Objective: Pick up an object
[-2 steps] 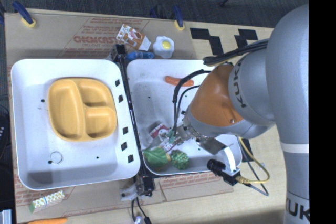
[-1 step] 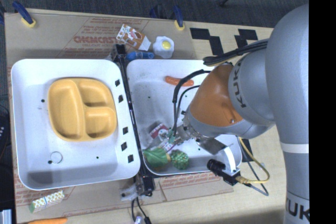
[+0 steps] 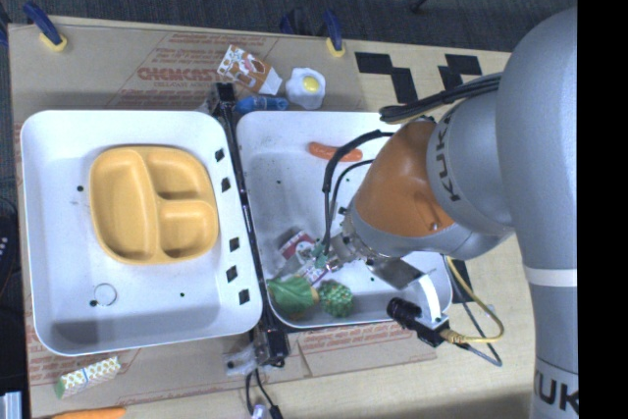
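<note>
Over the right bin (image 3: 285, 137), arm bent low, gripper (image 3: 329, 262) above green toy (image 3: 294, 293), claw state impossible to tell.

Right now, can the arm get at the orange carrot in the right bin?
Probably yes. The carrot lies bare near the far wall of the right bin, nothing on it. The arm is low beside it, over the green toys.

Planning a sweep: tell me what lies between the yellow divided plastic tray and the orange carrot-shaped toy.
In the camera view, bare white bin floor and the black-clipped bin rims separate tray and carrot.
</note>
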